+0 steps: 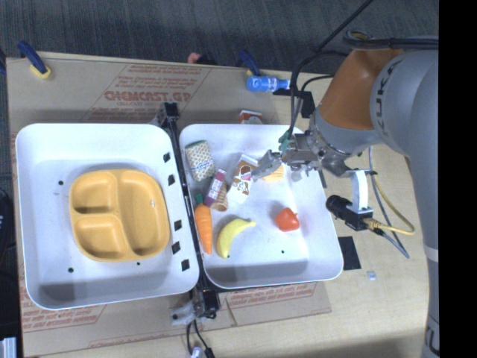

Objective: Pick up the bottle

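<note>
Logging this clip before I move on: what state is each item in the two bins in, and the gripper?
Bottle: lying in the right bin, beside the carrot's top.
Carrot: lying flat along the right bin's left wall.
Banana: lying flat, untouched.
Tomato: resting free on the bin floor.
Yellow divided tray: upright in the left bin.
Gripper: over the right bin, not holding the bottle.

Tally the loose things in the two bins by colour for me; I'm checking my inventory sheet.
Yellow: 2, divided tray, banana
Orange: 1, carrot
Red: 1, tomato-like piece
Pink-purple: 1, bottle
Patterned white: 2, checked packet, small carton
Total: 7; something yellow under the hand is too hidden to count.
</note>
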Tool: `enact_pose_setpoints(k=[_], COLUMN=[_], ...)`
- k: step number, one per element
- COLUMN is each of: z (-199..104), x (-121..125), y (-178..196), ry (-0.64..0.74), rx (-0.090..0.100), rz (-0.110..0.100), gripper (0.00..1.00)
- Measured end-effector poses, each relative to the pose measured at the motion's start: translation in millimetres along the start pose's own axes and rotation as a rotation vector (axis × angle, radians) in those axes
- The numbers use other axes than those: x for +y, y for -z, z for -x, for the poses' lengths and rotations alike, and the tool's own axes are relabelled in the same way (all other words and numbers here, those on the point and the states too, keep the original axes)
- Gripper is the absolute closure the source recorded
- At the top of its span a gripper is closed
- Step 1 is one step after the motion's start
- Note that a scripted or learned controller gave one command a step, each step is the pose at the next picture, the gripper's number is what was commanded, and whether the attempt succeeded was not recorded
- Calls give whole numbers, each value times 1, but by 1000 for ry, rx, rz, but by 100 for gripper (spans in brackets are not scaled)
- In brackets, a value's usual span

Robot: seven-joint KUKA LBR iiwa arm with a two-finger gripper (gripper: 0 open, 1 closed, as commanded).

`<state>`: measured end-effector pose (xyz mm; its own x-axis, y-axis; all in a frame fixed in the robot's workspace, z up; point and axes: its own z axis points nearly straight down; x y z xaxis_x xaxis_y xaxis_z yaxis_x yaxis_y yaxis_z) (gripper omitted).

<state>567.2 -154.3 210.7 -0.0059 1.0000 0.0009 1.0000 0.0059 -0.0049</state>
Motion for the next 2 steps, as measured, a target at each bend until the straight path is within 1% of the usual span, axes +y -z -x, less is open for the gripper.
enact_pose_setpoints(k=[1,2], z=[0,-39], x=[0,-46], y=[10,-71], ry=[5,162], rx=[1,0], rz=[-2,0], gripper=[100,100])
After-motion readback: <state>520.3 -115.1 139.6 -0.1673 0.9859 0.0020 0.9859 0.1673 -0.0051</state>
